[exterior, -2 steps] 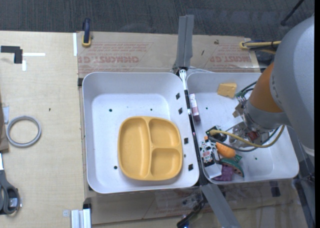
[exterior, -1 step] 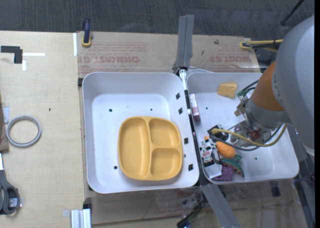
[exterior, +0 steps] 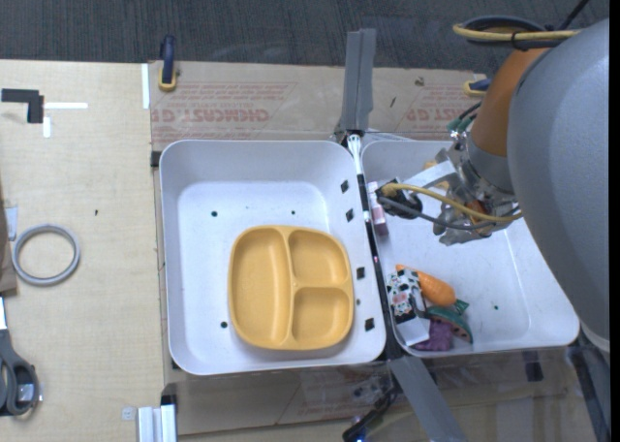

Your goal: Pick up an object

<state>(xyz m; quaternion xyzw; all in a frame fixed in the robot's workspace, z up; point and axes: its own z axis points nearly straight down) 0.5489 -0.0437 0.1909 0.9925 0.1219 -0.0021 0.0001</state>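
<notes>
White plastic forms two shallow bins side by side on a pale wooden bench (exterior: 87,169). The left bin (exterior: 194,188) carries a yellow divided plate (exterior: 291,287) with three compartments, lying flat near its middle. The right bin (exterior: 513,304) carries a small heap of objects (exterior: 429,309) at its near left corner, just beside the wall shared by the bins: an orange carrot-shaped piece, a black-and-white patterned item, something green and something purple, lying touching one another.

The grey arm (exterior: 572,140), with an orange band, reaches in from the right over the far part of the right bin. Its hand (exterior: 455,212) hangs among yellow cables, well apart from the heap. Whether the hand is released or clenched cannot be told; nothing can be seen in it.

The likely risks: the objects are crowded against the bin wall, so a descending hand could strike the wall or nudge the heap aside, or close on two pieces and lose both.
</notes>
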